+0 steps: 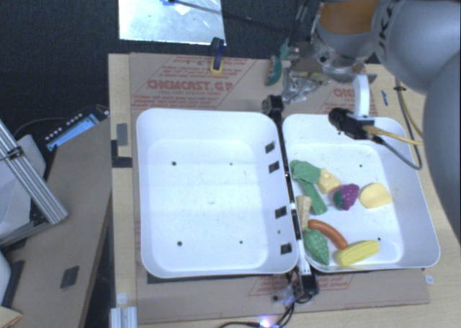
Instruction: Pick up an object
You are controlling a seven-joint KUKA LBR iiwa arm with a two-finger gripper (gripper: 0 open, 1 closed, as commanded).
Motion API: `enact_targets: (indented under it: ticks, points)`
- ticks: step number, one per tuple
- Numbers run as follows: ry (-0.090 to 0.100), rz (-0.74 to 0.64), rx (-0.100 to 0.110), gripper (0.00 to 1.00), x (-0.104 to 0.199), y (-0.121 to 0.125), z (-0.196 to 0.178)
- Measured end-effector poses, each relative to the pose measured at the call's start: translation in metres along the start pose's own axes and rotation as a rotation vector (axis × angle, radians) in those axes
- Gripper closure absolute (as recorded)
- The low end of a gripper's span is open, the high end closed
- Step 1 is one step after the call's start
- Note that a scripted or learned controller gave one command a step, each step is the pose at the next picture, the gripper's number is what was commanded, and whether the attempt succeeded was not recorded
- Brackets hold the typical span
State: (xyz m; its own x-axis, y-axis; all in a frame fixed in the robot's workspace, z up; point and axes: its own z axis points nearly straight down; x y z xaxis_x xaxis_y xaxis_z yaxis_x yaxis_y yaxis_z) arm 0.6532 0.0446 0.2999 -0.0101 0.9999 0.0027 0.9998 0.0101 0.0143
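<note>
My gripper (299, 89) hangs above the far rim of the right bin (410, 207), at about 12 o'clock from the toy food. I cannot tell how my jaws stand. The toys, like the yellow corn (358, 251) and purple grapes (346, 195), lie in this bin's near half.

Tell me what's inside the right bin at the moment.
The right bin holds toy food near its left and front: green leafy pieces, purple grapes, a lemon, a sausage, corn. The arm covers its far right corner.
</note>
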Motion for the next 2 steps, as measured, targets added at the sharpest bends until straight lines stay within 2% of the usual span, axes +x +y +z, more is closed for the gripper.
enact_targets:
  ticks: [1, 2]
  points:
    - [0.003, -0.001, -0.003, 1.0, 0.044, -0.066, -0.147]
    - [0.001, 0.002, 0.005, 1.0, 0.071, -0.102, -0.227]
